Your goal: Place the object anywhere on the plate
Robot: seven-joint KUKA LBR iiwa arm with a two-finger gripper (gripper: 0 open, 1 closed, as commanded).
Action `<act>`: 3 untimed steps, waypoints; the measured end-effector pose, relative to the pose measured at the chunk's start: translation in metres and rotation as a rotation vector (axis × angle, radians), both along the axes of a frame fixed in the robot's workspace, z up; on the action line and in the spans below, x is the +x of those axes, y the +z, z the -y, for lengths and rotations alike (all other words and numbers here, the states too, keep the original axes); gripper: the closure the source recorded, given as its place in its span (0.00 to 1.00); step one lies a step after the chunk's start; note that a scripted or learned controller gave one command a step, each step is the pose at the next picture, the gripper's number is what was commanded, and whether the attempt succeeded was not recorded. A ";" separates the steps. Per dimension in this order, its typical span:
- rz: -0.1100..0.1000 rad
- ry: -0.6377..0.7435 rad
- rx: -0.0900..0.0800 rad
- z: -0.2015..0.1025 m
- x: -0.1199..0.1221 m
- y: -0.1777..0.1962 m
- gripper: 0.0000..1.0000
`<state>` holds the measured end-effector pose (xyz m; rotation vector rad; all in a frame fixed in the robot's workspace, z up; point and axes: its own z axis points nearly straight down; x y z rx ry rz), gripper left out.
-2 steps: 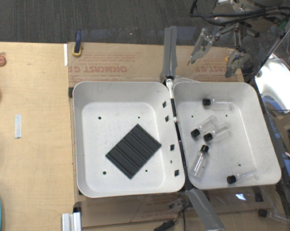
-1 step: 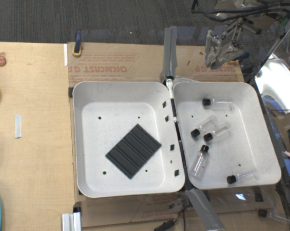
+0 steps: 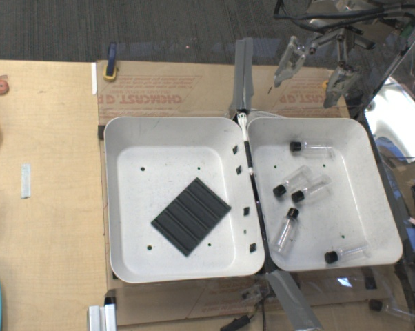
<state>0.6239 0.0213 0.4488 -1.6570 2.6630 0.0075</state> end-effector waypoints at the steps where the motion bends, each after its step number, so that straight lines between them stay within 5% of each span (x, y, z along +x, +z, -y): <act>1: 0.002 0.488 -0.003 0.002 0.036 -0.008 0.00; 2: 0.003 1.104 -0.002 -0.035 0.036 -0.040 0.00; 3: 0.003 1.104 -0.002 -0.035 0.036 -0.040 0.00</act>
